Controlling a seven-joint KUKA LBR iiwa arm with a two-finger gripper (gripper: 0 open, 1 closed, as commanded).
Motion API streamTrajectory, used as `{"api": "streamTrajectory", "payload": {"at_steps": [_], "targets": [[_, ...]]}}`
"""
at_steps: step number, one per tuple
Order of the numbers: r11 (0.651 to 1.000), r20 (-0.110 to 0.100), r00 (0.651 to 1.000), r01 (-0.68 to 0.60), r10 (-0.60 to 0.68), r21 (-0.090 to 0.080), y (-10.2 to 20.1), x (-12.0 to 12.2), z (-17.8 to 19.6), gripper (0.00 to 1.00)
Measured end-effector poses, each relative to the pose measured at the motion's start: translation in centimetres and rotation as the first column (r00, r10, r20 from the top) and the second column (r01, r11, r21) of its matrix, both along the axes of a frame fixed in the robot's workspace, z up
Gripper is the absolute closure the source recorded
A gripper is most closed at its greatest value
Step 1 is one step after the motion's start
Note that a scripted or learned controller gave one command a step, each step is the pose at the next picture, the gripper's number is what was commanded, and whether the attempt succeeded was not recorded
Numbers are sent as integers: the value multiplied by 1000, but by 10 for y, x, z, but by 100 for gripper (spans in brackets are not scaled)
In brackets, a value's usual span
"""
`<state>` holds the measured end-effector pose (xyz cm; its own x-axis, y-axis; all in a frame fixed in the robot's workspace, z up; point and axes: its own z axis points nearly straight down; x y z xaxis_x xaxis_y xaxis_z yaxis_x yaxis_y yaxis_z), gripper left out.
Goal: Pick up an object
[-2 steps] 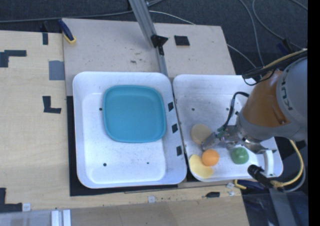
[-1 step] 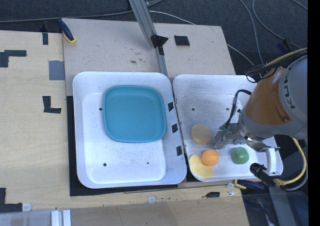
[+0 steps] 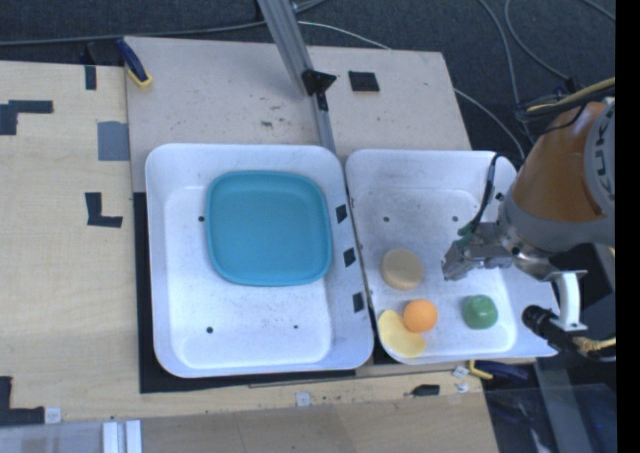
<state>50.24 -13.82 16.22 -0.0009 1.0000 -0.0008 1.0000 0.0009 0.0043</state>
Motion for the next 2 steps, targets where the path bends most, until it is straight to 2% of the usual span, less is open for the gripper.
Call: {"api": "streamTrajectory", "payload": {"at_steps": [1, 2], "targets": [[1000, -1, 1000, 1, -1, 0, -1, -7, 46, 100], [1000, -2, 1000, 1, -1, 0, -1, -7, 76, 100]]}}
